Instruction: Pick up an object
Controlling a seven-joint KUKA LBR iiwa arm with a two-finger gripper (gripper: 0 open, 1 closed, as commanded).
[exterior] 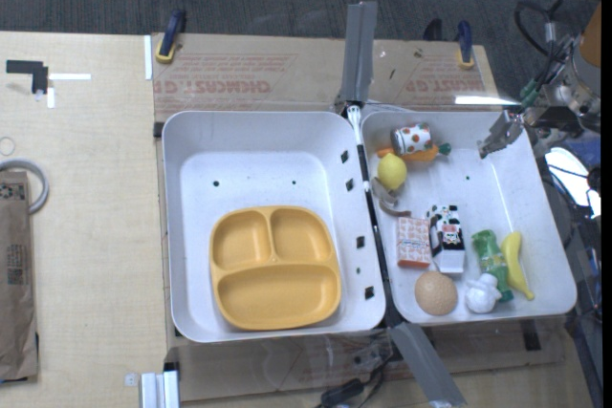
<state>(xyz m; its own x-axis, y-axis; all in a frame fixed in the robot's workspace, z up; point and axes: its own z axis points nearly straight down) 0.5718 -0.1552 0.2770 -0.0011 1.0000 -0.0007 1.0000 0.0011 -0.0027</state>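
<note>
Left bin (191,205): one yellow divided plate (275,265), lower centre of the frame. Right bin (550,215): lemon (392,171) and spotted cup (413,139) at its upper left; small box (413,242) and cow-patterned carton (447,239) mid-bin; tan ball (436,292), white lump (481,294), green item (488,253) and banana (516,265) along the lower edge, the banana's long axis running up-down in the frame. Gripper (497,140): upper right of the frame, above the right bin's upper right corner, carrying nothing; whether it is spread or closed, cannot tell. All candidate objects lie to its left and below; the cup sits nearest.
</note>
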